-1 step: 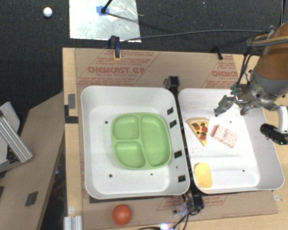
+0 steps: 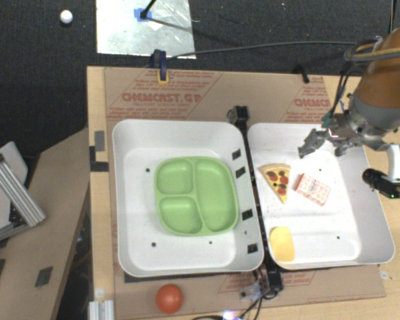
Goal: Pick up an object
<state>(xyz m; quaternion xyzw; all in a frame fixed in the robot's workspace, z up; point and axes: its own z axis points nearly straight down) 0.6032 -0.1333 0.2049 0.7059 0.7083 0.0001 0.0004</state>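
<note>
**Gripper over the right bin, nothing picked yet**

The arm (image 2: pixel 387 79) reaches in over the right bin (image 2: pixel 373 245), and its gripper (image 2: pixel 325 143) hangs above the bin's far part. Its two fingers stand apart, one toward the left at (image 2: pixel 310 145) and the other toward the right, with only white bin floor between them, so it holds nothing

Three candidates lie in that bin: a pizza slice (image 2: pixel 278 179) near the divider, a small red-and-white packet (image 2: pixel 312 189) just beside it to the right, and a yellow block (image 2: pixel 282 243) nearer the front edge. The gripper sits closest to the pizza and the packet but touches neither. By my reading the task is at the approach stage: no object is lifted, and the descent, the closing and the lift are all left to do

The left bin (image 2: pixel 130 199) holds a green tray (image 2: pixel 195 195) with three compartments. An orange ball (image 2: pixel 169 298) rests on the board in front of the bins

The brown board (image 2: pixel 187 89) under the bins carries red print reading "CHEMCAST GP", repeated in part behind the right bin. The packet bears red print too small to read
</note>
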